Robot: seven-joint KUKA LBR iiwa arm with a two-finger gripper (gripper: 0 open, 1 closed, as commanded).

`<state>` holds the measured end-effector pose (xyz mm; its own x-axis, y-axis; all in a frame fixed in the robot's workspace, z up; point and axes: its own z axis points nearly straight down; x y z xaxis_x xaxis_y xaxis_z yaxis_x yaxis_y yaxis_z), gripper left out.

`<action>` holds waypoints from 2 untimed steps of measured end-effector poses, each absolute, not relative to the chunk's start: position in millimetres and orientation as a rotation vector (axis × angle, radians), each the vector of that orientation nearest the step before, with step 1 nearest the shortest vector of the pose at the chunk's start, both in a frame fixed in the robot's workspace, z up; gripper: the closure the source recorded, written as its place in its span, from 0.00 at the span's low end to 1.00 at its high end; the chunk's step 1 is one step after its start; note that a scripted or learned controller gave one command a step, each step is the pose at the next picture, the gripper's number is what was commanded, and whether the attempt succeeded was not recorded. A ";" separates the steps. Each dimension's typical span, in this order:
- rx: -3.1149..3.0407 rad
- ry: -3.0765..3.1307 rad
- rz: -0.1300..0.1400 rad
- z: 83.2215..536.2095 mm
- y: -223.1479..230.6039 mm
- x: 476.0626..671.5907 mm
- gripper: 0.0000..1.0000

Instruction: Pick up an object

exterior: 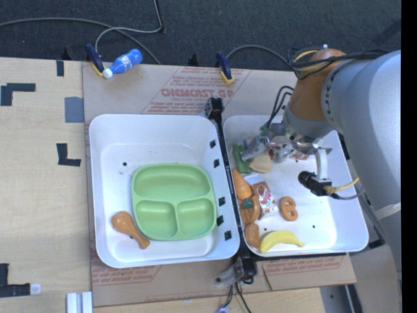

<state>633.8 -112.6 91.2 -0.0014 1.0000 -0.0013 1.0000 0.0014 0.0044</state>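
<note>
Gripper point(277, 150) hangs low in the right bin point(339, 237), upper-left part, among small toys; whether it is open or closed cannot be told. Banana point(280, 240) lies at that bin's lower edge, pretzel point(287, 208) just above it.

White bins point(104, 175): two, side by side
Green divided plate point(174, 199): one, left bin
Drumstick point(129, 228): one, left bin
Banana point(280, 240): one, right bin
Pretzel point(287, 208): one, right bin
Carrot point(242, 186): one, right bin
</note>
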 end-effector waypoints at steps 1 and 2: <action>2.218 2.212 -0.006 88.6 -102.1 643.3 0.00; 2.229 2.235 -0.028 86.0 -100.4 664.7 0.00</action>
